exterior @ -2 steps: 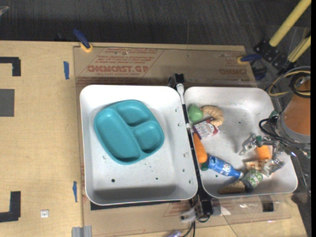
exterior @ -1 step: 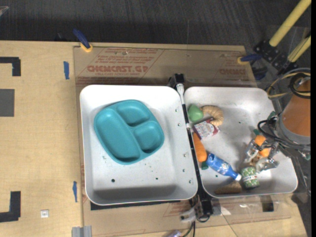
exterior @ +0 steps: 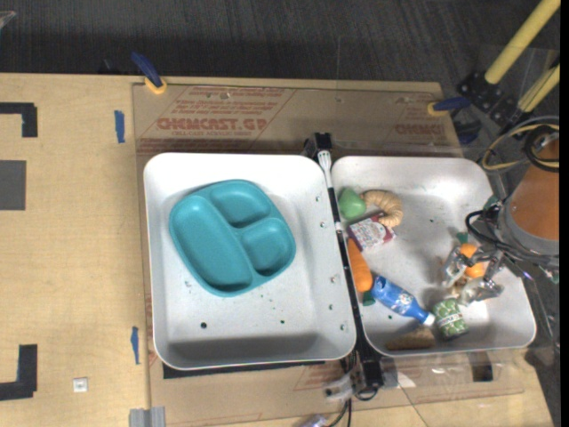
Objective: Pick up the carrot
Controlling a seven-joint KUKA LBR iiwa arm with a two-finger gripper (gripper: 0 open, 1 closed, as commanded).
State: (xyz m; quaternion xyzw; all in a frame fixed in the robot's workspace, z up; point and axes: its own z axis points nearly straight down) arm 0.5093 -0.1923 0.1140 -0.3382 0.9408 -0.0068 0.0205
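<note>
The carrot (exterior: 360, 272) lies in the right bin (exterior: 418, 174) against the left wall, touching the blue bottle (exterior: 397, 300) and the pouch (exterior: 371, 233) — you may catch those instead. The gripper (exterior: 471, 269) hovers well apart — I cannot tell its opening.

My worktop (exterior: 71, 265) looks like matt, pale wood under a cardboard sheet (exterior: 293, 114). Both white bins (exterior: 169, 327) seem smooth plastic with a soft sheen; the teal divided plate (exterior: 231, 236) is matt plastic; the carrot (exterior: 360, 269) is glossy orange.
</note>
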